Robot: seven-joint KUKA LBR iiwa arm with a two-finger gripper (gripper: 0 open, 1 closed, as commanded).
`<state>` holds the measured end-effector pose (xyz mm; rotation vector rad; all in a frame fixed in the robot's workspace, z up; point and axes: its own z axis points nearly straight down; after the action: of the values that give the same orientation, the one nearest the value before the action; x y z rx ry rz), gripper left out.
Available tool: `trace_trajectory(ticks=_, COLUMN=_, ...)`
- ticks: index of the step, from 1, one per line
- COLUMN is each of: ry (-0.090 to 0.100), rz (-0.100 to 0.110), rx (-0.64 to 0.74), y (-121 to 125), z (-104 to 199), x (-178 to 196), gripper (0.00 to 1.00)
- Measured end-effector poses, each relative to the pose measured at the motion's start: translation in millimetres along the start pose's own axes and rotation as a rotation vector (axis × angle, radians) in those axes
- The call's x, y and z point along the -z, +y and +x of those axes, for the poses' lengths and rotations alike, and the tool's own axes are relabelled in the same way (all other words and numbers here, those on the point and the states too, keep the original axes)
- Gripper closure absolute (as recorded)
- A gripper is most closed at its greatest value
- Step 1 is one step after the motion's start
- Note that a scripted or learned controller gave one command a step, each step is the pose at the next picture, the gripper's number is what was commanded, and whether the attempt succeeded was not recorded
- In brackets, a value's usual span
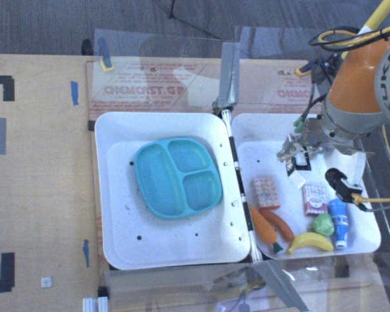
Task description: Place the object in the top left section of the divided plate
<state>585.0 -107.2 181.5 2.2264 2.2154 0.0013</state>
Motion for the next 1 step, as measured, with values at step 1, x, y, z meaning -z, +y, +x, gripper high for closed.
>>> trace_trajectory(ticks=1, ry=-0.001, rz=-0.002, rx=0.197, y=26.7, z=60.1, x=3.2, gripper=1.00)
